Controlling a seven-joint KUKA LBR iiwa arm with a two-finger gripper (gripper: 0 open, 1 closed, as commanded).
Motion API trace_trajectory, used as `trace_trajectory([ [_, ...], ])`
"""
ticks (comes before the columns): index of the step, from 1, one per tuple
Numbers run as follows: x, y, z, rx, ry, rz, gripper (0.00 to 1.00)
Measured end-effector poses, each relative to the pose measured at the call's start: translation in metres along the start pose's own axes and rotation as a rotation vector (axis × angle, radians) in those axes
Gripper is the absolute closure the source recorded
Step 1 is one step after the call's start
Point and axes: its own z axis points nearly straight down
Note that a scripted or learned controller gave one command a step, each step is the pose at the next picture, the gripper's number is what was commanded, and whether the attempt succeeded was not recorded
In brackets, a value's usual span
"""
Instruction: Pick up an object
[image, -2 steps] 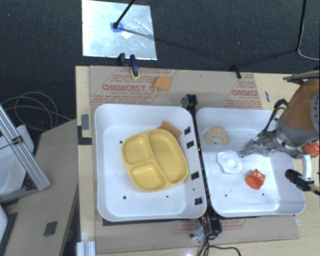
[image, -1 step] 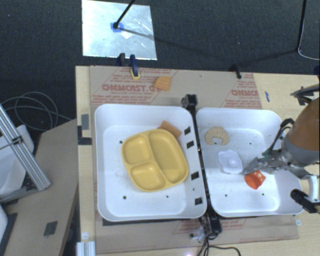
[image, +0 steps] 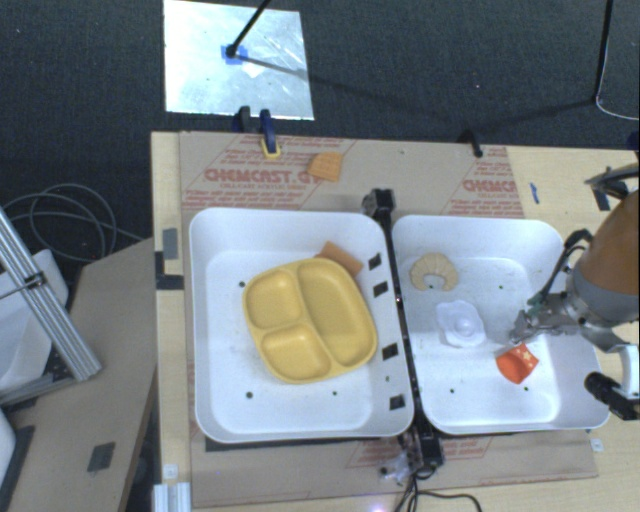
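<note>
1. Bench (image: 250, 165): a brown board over dark carpet, bearing two shallow white bins side by side, joined along a black seam at centre.
2. Left bin (image: 215, 300): holds a yellow three-part tray (image: 310, 320), set at a tilt near the middle. An orange-tan block (image: 340, 257) lies at the tray's far edge, partly under it. Bare white floor rings the tray on the left and near sides.
3. Right bin (image: 480, 405): holds a beige ring-shaped piece (image: 434, 270) near the far left corner, a clear cup (image: 460, 324) near the centre, and an orange object (image: 517, 364) to the right of centre. The near strip of the floor is open.
4. Arm (image: 610, 265): enters over the right bin's right wall.
5. Gripper (image: 527, 330): positioned low, just above the orange object and just right of the cup. Finger spread cannot be told; no grasp is visible.
6. A tan block (image: 325, 166) lies on the board beyond the left bin.
</note>
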Motion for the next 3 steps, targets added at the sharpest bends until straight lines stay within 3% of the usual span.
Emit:
trace_trajectory([
  [1, 0.0, 0.0, 0.001, 0.0, 0.0, 0.0, 0.0],
  [2, 0.0, -0.042, 0.012, 0.006, 0.002, 0.003, 0.0],
  [3, 0.0, -0.039, 0.0, 0.0, 0.0, 0.001, 1.0],
])
